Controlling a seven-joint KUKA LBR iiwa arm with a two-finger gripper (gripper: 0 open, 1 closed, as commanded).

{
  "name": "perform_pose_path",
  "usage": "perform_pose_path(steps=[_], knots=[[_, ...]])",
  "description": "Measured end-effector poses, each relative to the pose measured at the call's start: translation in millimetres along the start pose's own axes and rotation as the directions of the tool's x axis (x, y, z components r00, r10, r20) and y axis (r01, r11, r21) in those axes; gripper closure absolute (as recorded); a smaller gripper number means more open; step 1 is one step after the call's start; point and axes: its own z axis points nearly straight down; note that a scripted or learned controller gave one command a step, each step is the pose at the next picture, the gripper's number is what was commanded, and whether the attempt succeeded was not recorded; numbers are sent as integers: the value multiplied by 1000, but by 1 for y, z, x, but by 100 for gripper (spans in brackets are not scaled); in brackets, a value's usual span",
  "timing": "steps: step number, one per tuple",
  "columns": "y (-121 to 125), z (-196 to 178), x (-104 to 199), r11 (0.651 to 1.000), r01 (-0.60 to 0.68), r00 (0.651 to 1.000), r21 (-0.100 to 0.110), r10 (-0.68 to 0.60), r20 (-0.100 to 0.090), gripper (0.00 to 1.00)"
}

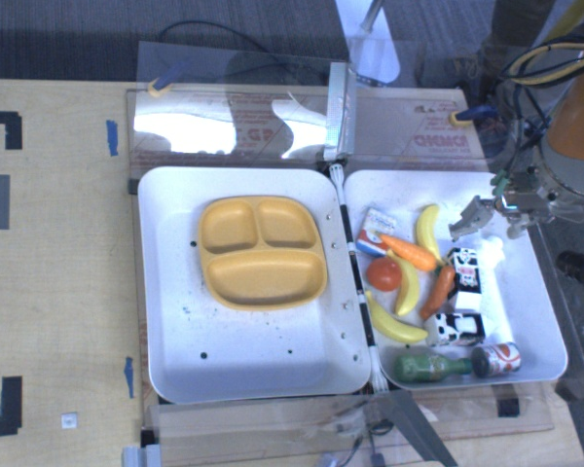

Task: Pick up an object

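The gripper (482, 214) hangs over the upper right of the right bin (550, 343), above the clutter; whether it is wide or narrow cannot be told. Below it lie a milk carton (465, 270), carrots (409, 252), bananas (426, 230), a tomato (383, 274) and a green bottle (430, 366). A yellow tray (263, 252) sits in the left bin (175, 358).

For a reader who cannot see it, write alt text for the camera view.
A grey robot arm's gripper hangs over the upper right of the right bin, which holds bananas, carrots, a tomato, a green bottle and small cartons. The left bin holds a yellow divided tray.
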Motion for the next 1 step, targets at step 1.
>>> perform_pose_path(steps=[1], knots=[[8,100,3,999,29,1000,-16,-29,6,0]])
